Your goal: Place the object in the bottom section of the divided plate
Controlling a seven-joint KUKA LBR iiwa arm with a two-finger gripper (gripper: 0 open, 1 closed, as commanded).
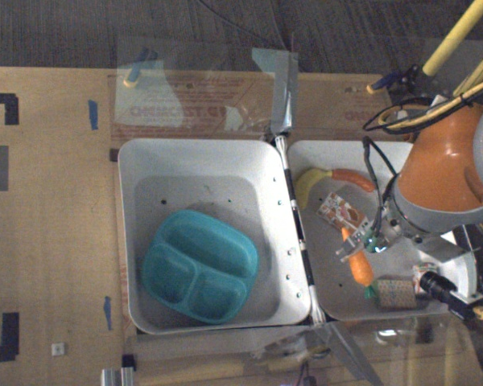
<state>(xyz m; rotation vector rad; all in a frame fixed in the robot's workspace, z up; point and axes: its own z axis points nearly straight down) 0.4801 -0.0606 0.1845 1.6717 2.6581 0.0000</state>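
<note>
Bench is holding 2 white bins (137, 167); 1 teal divided plate (198, 265), 1 carrot (360, 268), 1 banana (308, 183) are sitting inside.

The scene is evenly and fairly brightly lit from above, and no hard shadows are cast. The end effector (369, 244) is rendered softly, its fine detail lost to mild blur. To its left, the white bin (137, 175) is seen with a greyer, softly shaded floor and brighter walls. Beyond that bin, faint glare is carried by a clear plastic sheet (201, 87). The desk (48, 215), farther left, is shown in a flat, warm tone. Overall resolution is low and slightly grainy.
</note>
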